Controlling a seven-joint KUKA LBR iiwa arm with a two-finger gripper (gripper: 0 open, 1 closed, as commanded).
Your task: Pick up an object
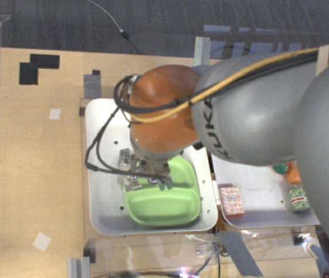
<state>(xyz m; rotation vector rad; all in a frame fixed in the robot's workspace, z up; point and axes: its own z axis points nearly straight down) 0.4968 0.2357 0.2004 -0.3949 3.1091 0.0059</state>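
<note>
The claw [147,175] sits at the upper edge of the green container [163,200] in the left bin [102,155], lower centre of frame. Claw state: cannot tell.

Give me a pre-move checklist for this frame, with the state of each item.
1. Hand is over the left white bin: ok.
2. Hand is above the light green rounded plastic container: ok.
3. Finger state visible: cannot tell.
4. Container held between fingers: cannot tell.
5. Small pink-and-white box and other items sit apart in the right white bin: ok.
6. Black cables hang near the hand: cannot tell if clear.
</note>
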